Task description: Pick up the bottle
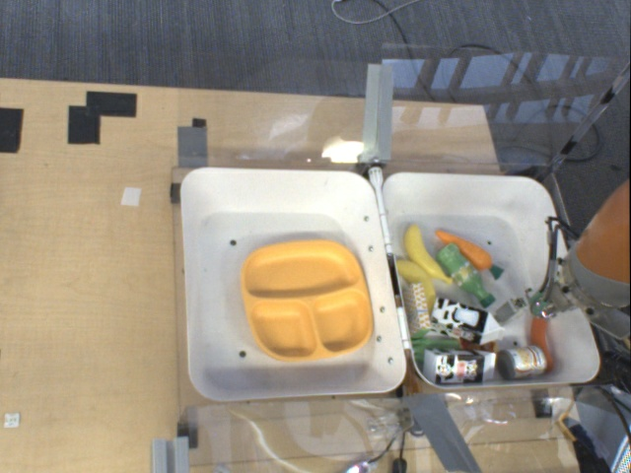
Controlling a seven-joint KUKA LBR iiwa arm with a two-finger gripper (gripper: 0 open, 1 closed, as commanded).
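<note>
Bottle (465, 272), green, lies tilted mid right bin (513, 197), between the bananas (422, 254) and carrot (465, 248). Gripper (540, 302) sits at that bin's right edge, beside a red item (538, 333); can't tell its jaw state

No text, brand or number could be read. Black and white printing was seen on the small carton (459, 315) and on the label of the can (455, 367) in the right bin (513, 197), but it was too small to be read.
</note>
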